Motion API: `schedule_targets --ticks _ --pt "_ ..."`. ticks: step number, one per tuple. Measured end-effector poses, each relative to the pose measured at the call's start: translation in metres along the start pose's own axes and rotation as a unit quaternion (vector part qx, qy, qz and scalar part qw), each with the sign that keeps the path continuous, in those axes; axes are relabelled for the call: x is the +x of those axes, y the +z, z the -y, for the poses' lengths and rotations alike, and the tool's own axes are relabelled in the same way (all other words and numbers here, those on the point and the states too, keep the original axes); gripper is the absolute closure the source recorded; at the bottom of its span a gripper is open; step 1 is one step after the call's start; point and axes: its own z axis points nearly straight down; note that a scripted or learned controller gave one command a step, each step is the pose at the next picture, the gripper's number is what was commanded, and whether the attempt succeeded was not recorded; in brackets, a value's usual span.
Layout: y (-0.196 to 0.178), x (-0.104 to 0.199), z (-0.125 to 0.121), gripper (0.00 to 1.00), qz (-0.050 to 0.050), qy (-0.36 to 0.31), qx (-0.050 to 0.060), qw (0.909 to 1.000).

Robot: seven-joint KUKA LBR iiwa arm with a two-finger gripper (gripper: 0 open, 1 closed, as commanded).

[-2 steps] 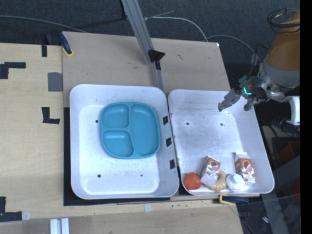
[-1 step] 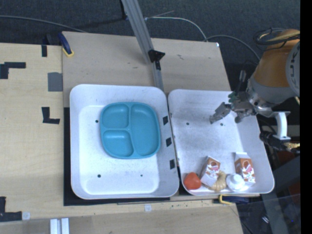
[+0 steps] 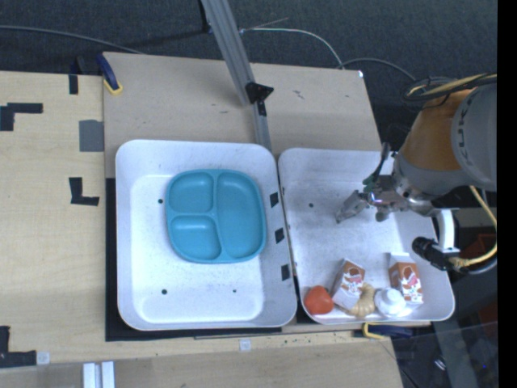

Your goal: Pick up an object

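Gripper [image 3: 349, 211] hangs over the right bin [image 3: 323, 168], upper-mid part, pointing left from the arm [image 3: 440, 144] that comes in from the right. Fingers too small & blurred to read; can't tell if apart or together. Nothing visibly between them. Bin floor under the tip is bare white.

Objects sit well apart from the gripper, all bunched along the right bin's near edge. From left: red ball [image 3: 319, 300] in the near-left corner, w/ a carton [image 3: 350, 283] just beside it on the right, lying tilted. Yellowish piece [image 3: 366, 301] touches the carton's lower end. White cap [image 3: 393, 302] just right of that. 2nd carton [image 3: 405, 280] near the right wall, touching or nearly touching the cap; can't tell which.

Left bin [image 3: 137, 241] sits right beside the right one, rims touching. Blue tray [image 3: 216, 216] w/ three compartments lies flat in its upper-mid area.

Grey pole [image 3: 230, 39] slants down from the top to the gap btw the bins.
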Motion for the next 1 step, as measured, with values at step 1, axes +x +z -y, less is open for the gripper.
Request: schedule_targets --ticks 1 --pt "0.036 0.0004 -0.0001 0.0 0.001 0.0 -0.003 1.0"
